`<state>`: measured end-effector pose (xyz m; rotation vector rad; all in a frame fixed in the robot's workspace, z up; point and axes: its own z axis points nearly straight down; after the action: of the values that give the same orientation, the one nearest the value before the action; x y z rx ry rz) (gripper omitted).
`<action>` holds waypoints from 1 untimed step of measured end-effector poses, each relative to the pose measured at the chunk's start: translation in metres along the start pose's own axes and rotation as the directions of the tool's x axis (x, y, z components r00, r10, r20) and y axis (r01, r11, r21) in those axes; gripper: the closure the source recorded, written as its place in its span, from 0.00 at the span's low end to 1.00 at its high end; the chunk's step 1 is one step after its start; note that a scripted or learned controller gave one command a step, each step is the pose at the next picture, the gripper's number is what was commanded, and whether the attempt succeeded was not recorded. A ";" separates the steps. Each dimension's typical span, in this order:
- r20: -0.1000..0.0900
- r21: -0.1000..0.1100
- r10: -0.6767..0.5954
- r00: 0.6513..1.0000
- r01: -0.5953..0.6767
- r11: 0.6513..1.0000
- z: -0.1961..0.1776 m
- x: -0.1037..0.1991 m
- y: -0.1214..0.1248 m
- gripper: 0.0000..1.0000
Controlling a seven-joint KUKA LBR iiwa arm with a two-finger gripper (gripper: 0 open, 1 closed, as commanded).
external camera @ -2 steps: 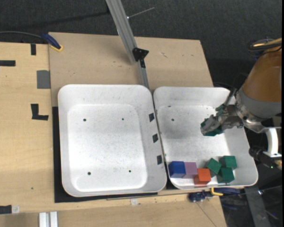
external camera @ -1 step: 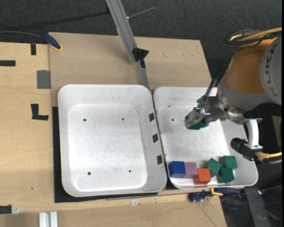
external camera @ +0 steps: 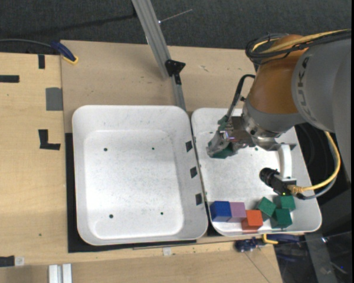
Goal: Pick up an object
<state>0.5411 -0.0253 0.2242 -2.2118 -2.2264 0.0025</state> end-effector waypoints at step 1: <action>-0.001 -0.001 -0.002 1.000 0.002 1.000 -0.002 0.058 0.009 1.00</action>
<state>0.5492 0.0325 0.2262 -2.2101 -2.2282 0.0008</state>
